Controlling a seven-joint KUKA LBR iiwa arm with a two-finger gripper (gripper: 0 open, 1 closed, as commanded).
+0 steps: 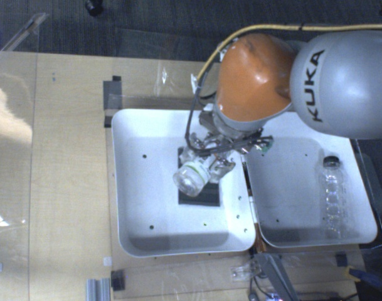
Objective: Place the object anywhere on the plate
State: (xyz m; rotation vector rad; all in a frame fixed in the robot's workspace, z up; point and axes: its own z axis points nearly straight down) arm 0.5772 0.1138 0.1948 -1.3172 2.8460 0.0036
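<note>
The arm leans over the left bin (131, 231); its gripper (211, 162) hangs just above the small dark square plate (206, 197) near the bin's middle; a clear plastic bottle (192, 177) lies tilted right under it, base toward the camera, partly over the plate's upper left. The step in hand looks like the placing itself, or the last of the carry. The fingers seem to close on the bottle's neck end, though the wrist hides much of them, so the grip is likely rather than certain. The next move probably calls for a short lowering and a release squarely over the plate, since a round bottle may roll off; it is see-through, ribbed and light-looking. A second clear bottle (332, 196) lies in the right bin (291, 234).
</note>
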